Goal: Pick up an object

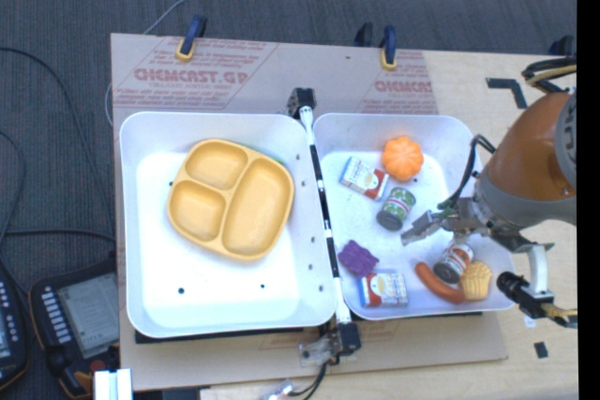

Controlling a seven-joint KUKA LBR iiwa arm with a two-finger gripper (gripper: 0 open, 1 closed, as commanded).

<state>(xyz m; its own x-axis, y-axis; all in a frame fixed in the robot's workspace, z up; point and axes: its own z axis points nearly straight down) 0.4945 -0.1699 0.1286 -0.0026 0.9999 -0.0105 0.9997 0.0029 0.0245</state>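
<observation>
The right bin [450, 128] holds several small objects. Among them are an orange fruit [403, 157], a white and red carton [363, 177], a green can [397, 207] lying on its side, a purple piece [357, 257], a white and red box [382, 288], a red sausage [436, 282], a small tin [457, 262] and a yellow corn-like toy [476, 279]. My gripper [421, 228] hangs low over the bin's middle right, just right of the green can and above the tin. It looks open, with nothing between its fingers.
The left bin [150, 295] carries a yellow three-compartment plate [231, 198]. The arm's orange band [530, 159] rises over the right bin's right wall. Clamps [387, 45] hold the board at the back. A divider rail [319, 192] runs between the bins.
</observation>
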